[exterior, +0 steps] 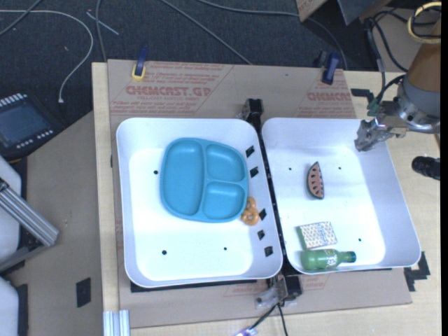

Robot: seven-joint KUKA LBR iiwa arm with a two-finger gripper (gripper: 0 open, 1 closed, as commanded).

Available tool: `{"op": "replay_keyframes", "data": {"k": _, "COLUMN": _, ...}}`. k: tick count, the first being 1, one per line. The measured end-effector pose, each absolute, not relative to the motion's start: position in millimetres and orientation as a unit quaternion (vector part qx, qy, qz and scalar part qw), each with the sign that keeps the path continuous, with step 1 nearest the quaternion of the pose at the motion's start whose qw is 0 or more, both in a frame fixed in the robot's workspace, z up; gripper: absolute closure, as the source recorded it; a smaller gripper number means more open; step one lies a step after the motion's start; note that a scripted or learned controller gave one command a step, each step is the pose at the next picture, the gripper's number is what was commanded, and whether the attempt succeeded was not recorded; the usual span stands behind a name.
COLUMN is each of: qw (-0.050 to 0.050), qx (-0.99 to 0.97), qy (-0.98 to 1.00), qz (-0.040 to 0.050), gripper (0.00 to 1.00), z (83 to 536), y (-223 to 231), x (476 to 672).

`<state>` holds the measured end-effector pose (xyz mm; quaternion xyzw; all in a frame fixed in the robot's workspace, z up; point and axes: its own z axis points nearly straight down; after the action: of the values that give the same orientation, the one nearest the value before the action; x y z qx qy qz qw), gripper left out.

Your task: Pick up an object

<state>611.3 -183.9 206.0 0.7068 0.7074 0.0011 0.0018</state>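
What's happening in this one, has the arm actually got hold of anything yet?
Not yet. The gripper hangs at the upper right corner of the right bin with nothing between its fingers. In that bin lie a watermelon slice, a small patterned packet and a green bottle on its side, all untouched. The left bin holds a blue divided plate with a small orange-brown item at the plate's right edge.

plate (203,180) in left bin (140,257) (bottle (325,259) right)
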Motion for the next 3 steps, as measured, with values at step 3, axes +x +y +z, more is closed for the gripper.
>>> {"op": "replay_keyframes", "data": {"k": 3, "qw": 0.000, "qx": 0.705, "qy": 0.709, "qz": 0.0017, "gripper": 1.00, "z": 203, "y": -19, "x": 634.0}}
